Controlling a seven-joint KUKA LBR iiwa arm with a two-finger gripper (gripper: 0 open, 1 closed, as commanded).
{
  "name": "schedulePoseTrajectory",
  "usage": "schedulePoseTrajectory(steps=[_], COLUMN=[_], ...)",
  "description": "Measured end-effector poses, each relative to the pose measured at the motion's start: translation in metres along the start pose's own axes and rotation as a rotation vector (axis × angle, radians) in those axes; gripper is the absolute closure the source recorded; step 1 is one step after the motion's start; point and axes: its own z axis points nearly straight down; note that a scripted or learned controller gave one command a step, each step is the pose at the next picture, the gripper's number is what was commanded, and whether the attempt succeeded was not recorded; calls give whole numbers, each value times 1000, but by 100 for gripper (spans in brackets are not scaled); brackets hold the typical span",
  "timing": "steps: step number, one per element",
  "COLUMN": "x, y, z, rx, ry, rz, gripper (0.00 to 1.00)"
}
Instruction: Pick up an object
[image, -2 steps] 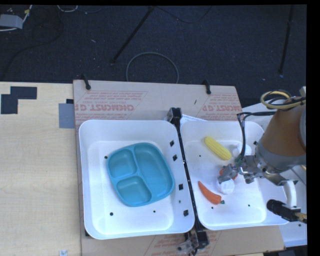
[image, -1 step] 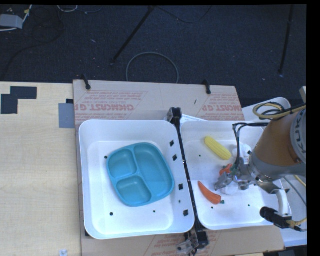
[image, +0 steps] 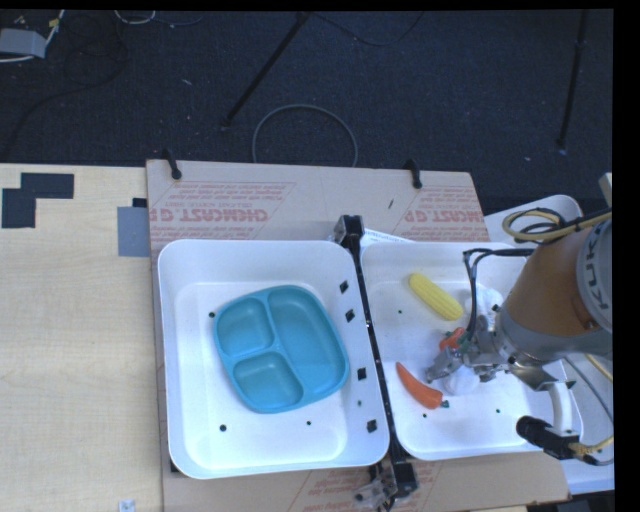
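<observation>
Item 1, gripper (image: 452, 362): low in the right bin (image: 520, 440), wrist and arm covering the bin's right half from you; whether its fingers are spread or closed you cannot tell, the tips blur into a small orange-red shape at their upper left that you cannot identify. Item 2, carrot (image: 419, 385): on the bin floor just left of the gripper, long axis upper-left to lower-right. Item 3, corn cob (image: 435, 296): above, same slant. Item 4, blue divided plate (image: 279, 347): left bin (image: 190, 300)
</observation>
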Motion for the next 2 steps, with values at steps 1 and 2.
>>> schedulePoseTrajectory(steps=[1,2], x=[-1,-2], y=[0,6], z=[-11,-72], rx=[-1,-6], ry=[0,-2], rz=[6,-3], gripper=[100,100])
